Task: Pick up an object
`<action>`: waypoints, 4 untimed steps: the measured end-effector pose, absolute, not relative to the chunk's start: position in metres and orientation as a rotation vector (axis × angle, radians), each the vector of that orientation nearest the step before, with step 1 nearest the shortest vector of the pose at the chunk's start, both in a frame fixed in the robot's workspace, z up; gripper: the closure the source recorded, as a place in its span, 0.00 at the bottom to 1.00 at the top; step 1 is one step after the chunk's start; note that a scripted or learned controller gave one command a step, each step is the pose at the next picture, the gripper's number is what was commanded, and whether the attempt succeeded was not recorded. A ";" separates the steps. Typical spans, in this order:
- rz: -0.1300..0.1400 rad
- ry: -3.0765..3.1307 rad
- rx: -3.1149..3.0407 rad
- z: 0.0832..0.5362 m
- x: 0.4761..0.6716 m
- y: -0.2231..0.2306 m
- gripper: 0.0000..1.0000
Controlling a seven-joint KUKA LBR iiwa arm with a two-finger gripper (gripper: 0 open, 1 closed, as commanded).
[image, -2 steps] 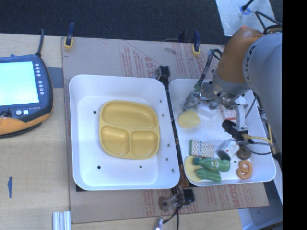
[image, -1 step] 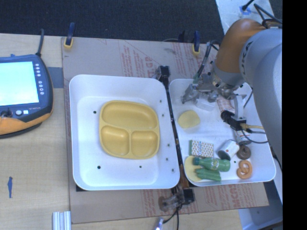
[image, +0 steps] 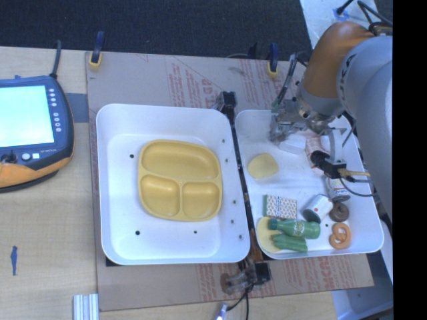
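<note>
So the grey two-finger gripper (image: 285,129) is down in the far corner of the right shallow white bin (image: 373,244), and honestly I can't tell how it's set or whether it's got anything — it's too small and cluttered up there. Nothing is visibly in its grasp. The pickable stuff sits nearer the camera: a pale yellow round lump (image: 263,165) just beside the bin divider, then a green toy bottle (image: 296,228), a patterned square card (image: 281,207), a small silver can (image: 319,207) and an orange ring (image: 340,235) crowded along the near edge. The left white bin (image: 117,179) holds a yellow divided plastic tray (image: 179,179). My take — go for the yellow lump, since it sits apart from everything else, come straight down centred over it, and steer clear of that crowded near corner.
</note>
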State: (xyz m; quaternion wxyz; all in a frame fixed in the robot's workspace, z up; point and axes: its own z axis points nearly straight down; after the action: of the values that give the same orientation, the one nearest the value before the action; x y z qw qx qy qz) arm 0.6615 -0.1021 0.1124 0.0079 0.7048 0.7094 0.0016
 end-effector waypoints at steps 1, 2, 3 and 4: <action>0.004 2.221 2.201 0.123 0.662 -0.102 1.00; 0.004 2.225 2.197 0.133 0.662 -0.102 1.00; 0.004 2.227 2.194 0.144 0.662 -0.103 1.00; -0.005 2.230 2.216 0.192 0.586 -0.032 1.00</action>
State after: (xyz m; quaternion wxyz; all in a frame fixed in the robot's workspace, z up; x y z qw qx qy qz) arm 0.5857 -0.0316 0.1922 -0.0011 0.7048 0.7094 -0.0015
